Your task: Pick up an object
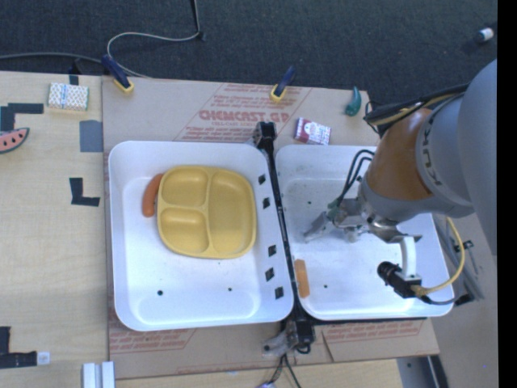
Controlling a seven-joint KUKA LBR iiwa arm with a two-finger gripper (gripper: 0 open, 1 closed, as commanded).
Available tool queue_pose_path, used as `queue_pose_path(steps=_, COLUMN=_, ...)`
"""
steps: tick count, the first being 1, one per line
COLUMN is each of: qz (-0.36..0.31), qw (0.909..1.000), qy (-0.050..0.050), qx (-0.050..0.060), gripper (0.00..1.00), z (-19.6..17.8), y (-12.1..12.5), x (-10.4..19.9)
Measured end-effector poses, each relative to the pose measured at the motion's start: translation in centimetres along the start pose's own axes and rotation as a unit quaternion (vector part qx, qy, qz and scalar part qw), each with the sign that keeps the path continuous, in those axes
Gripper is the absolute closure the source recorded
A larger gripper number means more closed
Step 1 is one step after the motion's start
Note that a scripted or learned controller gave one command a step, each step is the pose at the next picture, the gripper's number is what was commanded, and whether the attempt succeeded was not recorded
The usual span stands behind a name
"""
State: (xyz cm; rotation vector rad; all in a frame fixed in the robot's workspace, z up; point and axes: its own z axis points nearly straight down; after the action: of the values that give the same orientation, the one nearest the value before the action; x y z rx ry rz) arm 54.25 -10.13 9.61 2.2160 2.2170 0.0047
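Observation:
In the left bin (137,297) a yellow divided plate (207,211) lies flat, and an orange sausage-shaped piece (149,196) rests against its left side. A second small orange piece (300,277) lies in the right bin (355,301), close to the wall between the two bins. My gripper (317,228) hangs low over the middle of the right bin, pointing left, above and a little to the right of that piece. Nothing shows in its grip.
A small red and white packet (311,131) lies on the cardboard behind the right bin. Clamps (282,86) hold the cardboard's far edge. The arm's cable (420,285) loops over the right bin's front right corner.

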Motion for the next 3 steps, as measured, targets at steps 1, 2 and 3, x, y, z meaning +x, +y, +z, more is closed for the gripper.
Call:
queue_pose_path(steps=1, qz=-0.001, qw=1.0000, qy=0.001, qx=0.000, gripper=1.00, z=-0.9, y=0.0, x=0.1)
queue_pose_path(steps=2, qz=-0.001, qw=1.0000, qy=0.001, qx=0.001, gripper=0.00, z=-0.9, y=0.0, x=0.1)
queue_pose_path(steps=3, qz=-0.001, qw=1.0000, qy=0.002, qx=0.004, gripper=0.00, z=1.1, y=3.3, x=0.3)
